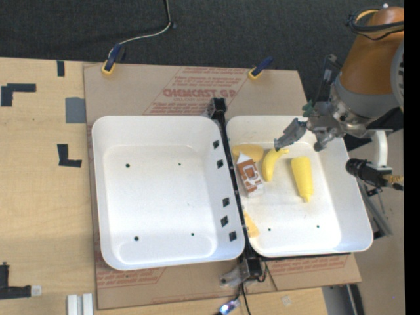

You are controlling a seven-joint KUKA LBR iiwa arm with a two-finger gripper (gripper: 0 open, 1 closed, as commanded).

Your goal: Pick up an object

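Just below the spread, empty fingers (289,138) lies the banana (270,164) — gripper (303,136) should descend straight, straddle its middle, then close — corn cob (302,178) beside.

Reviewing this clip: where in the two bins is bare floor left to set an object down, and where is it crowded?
Left bin: whole floor bare. Right bin: bare front strip below the corn cob. Crowded: its back-left, where carton, banana and gripper cluster.
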